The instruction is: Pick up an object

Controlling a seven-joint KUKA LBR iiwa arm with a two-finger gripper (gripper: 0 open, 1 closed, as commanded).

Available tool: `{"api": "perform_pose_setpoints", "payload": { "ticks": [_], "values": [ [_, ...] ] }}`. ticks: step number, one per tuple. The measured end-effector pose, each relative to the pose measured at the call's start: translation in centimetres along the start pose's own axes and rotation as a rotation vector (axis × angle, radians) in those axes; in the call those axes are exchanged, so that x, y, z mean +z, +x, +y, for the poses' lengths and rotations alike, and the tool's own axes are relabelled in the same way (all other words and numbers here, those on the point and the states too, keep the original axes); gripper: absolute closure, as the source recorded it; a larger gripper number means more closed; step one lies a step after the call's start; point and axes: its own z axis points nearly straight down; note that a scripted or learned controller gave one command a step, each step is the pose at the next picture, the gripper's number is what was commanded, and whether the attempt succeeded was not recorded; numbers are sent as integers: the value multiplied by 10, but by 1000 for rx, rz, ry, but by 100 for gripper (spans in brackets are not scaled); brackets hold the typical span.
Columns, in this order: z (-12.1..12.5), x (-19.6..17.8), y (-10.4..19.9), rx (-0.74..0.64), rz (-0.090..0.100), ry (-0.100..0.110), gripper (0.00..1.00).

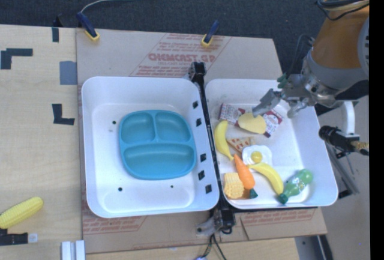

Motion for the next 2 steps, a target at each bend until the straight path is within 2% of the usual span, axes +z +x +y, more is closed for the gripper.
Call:
{"api": "perform_pose_setpoints", "payload": {
  "ticks": [1, 2],
  "values": [
    [-61, 152, 19, 1, 1, 3, 0],
    [2, 152, 9, 1, 0, -1, 0]
  ]
}}
